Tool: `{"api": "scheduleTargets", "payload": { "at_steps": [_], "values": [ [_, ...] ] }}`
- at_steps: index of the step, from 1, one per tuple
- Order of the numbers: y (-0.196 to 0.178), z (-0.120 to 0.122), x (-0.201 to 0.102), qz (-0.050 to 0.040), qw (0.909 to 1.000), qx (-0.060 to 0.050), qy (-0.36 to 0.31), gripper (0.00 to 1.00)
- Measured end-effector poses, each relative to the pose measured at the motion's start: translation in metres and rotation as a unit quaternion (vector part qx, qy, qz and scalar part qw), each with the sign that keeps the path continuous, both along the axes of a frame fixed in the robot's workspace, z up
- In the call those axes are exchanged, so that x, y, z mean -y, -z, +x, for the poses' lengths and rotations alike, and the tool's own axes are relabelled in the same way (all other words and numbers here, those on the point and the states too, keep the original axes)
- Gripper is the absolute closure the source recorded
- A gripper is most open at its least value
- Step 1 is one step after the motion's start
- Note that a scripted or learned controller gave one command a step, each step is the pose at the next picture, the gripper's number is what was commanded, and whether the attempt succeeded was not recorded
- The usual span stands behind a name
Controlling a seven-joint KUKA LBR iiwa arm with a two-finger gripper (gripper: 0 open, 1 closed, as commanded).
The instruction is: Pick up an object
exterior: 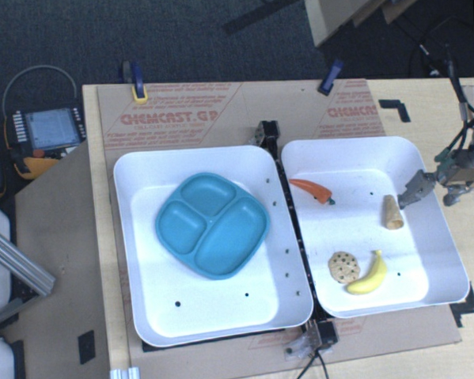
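Reaching in over the right bin (322, 299), the gripper (412, 190) sits just beside a tan cone (392, 213), grasping nothing, its opening unreadable, so the pickup looks barely begun.

Dark blue-grey carpet (197, 36) covers the floor across the top and left of the frame. A pale wooden bench (121, 254) fills the middle, with clear sheeting (217, 106) printed in red letters along its upper part. At the upper left, a small screen (50, 128) sits ringed by a black cable (10, 90). A metal rail (19, 263) slants across the lower left.
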State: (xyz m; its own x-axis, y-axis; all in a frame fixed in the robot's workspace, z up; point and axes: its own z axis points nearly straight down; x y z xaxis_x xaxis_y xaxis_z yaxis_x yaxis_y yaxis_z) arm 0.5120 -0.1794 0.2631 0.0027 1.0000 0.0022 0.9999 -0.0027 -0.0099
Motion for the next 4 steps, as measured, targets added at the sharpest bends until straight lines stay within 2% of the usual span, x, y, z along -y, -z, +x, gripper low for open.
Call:
{"api": "scheduleTargets", "payload": {
  "at_steps": [1, 4],
  "values": [
    [-0.005, 0.002, 0.0, -0.0011, 1.0, 0.005, -0.001, 0.0],
    [0.173, -0.004, -0.005, 0.0004, 1.0, 0.001, -0.001, 0.0]
  ]
}}
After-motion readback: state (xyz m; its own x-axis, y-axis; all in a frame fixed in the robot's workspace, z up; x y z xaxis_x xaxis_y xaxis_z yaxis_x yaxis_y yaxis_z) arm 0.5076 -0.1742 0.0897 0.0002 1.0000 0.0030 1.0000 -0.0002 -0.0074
